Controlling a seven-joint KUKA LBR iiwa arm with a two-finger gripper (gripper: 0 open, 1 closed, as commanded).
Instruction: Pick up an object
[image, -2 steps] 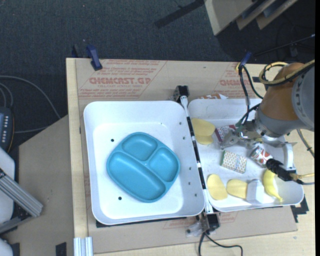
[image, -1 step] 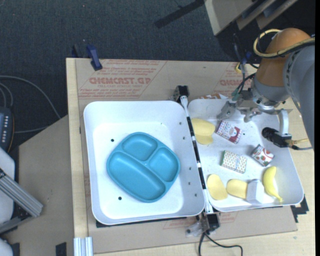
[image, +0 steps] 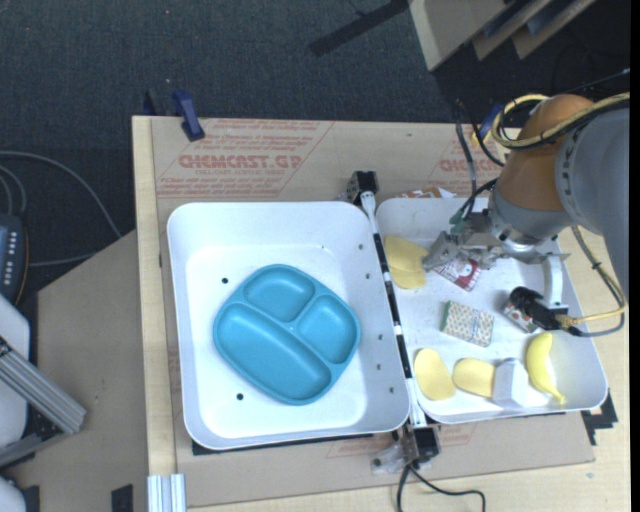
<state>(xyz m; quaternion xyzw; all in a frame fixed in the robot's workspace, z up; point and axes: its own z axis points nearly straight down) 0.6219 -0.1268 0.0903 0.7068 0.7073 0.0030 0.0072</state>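
My gripper (image: 447, 252) hangs low over the upper middle of the right bin (image: 590, 385), reaching in from the right. Directly under it, and partly hidden by it, lies a small red and white packet (image: 464, 273); whether the two touch I cannot tell. Just left of the gripper rests a pale yellow piece (image: 404, 262) by the bin's left wall. A speckled green and white square (image: 468, 323) lies below the packet.
Along the right bin's front edge lie two yellow pieces (image: 433, 372) (image: 474, 377), a small grey-white object (image: 506, 385) and a banana (image: 541, 364). The left bin (image: 190, 300) holds a blue divided plate (image: 286, 332). A blue clip (image: 186, 115) sits on the bench's far left corner.
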